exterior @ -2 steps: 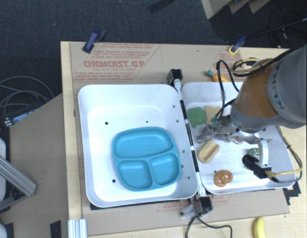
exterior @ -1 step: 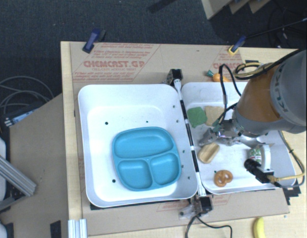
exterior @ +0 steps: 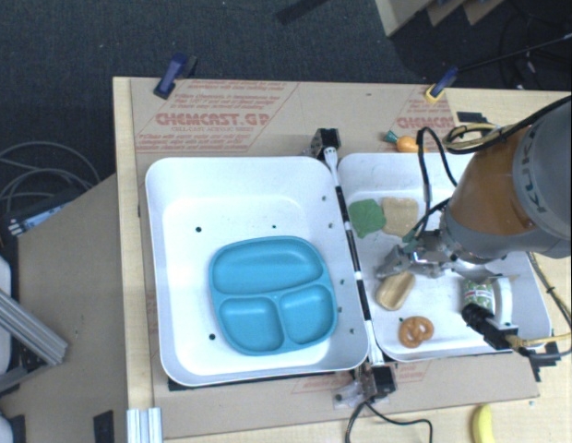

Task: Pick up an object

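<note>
Tool (exterior: 403, 264): dull metallic grey; arm above it grey with orange band. Just above tool: green flat piece (exterior: 366, 217), pale tan piece (exterior: 399, 215) beside it. Just below tool: tan bread-like roll (exterior: 395, 290); further below, brown pretzel (exterior: 416, 330). Far left of tool: light-blue divided tray (exterior: 271, 293) in white bin (exterior: 175, 247). Counter (exterior: 221, 118): tan, red lettering.

Around the bins
2 blue clamps (exterior: 174, 74) on the cardboard-topped counter (exterior: 231, 118); grey cables (exterior: 32, 187) on dark carpet (exterior: 55, 44).
</note>
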You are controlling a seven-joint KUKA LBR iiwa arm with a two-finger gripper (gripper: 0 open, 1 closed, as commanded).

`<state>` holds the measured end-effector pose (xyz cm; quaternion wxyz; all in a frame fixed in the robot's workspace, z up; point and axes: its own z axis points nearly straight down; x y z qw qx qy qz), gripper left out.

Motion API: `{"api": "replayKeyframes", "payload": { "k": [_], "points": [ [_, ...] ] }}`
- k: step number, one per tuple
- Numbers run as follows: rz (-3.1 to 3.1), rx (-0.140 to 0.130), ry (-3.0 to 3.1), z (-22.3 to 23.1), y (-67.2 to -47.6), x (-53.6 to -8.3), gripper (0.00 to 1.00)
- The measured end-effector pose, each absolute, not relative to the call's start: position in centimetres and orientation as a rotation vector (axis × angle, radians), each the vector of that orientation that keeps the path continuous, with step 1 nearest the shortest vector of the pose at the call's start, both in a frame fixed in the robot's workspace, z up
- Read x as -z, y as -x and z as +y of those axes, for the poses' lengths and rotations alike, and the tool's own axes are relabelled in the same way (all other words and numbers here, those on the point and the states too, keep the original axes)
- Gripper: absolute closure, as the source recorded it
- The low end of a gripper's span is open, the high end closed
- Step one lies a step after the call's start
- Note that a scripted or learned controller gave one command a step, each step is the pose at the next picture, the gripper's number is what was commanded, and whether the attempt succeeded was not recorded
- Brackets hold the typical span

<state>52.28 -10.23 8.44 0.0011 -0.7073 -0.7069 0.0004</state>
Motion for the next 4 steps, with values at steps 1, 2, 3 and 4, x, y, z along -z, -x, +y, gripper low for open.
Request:
{"api": "replayKeyframes", "payload": {
  "k": [1,2,3,4],
  "points": [
    [-2.219,-0.001,2.220,-10.4,-50.7,-8.5,0.00],
    [-2.222,0.001,2.222,-9.6,-51.2,-8.4,0.00],
    [-2.222,0.001,2.223,-9.6,-51.3,-9.4,1.00],
    [-2.222,0.002,2.220,-0.9,-54.3,-18.5,1.00]
  ]
}}
